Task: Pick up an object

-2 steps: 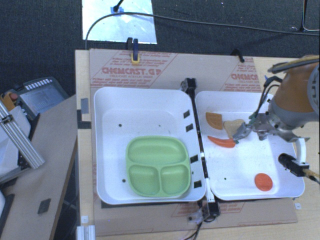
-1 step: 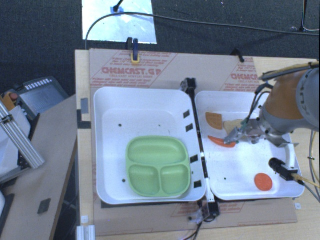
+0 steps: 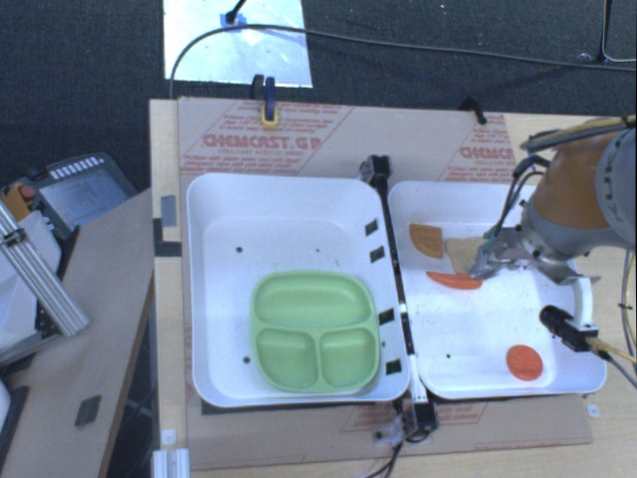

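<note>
Two white bins are sitting side by side before us. We are seeing the gripper point(image 3: 485, 264) hanging low in the right bin point(image 3: 468, 371), over the tan piece point(image 3: 461, 252) and just beside the orange carrot-like piece point(image 3: 455, 281); its state we cannot tell. An orange-brown piece point(image 3: 426, 239) is lying near the back left corner, an orange round piece point(image 3: 525, 362) near the front right corner. A green divided plate point(image 3: 314, 329) is resting in the left bin point(image 3: 224, 267).

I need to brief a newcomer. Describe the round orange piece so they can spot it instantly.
Look at the right-hand white bin. Go to its near right corner, where the round orange piece lies alone. Unlike the long red-orange piece and the tan pieces farther back, it is a small disc.
</note>
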You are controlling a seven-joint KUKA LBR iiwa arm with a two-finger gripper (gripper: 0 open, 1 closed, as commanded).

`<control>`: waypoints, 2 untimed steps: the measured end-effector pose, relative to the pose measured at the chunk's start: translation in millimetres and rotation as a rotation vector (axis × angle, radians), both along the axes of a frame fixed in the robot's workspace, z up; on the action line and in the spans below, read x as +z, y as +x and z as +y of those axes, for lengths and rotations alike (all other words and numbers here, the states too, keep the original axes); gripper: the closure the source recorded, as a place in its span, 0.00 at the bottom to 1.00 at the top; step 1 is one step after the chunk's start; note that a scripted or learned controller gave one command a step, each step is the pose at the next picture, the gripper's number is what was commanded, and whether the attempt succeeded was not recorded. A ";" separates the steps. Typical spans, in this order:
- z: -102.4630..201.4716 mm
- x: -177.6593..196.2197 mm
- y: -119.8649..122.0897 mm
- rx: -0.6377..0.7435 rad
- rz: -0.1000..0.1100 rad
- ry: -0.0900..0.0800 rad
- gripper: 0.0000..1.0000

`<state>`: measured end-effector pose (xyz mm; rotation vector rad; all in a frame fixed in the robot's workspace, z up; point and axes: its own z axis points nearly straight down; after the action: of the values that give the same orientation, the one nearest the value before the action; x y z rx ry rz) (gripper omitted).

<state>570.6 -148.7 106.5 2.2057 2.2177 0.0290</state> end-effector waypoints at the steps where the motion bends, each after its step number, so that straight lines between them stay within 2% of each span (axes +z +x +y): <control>1: 3.0 57.8 -7.4 -0.002 0.017 -0.005 1.00; 2: 5.5 103.1 -0.2 -0.001 0.020 -0.004 1.00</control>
<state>570.4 -143.1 209.6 2.2143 2.2244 0.0025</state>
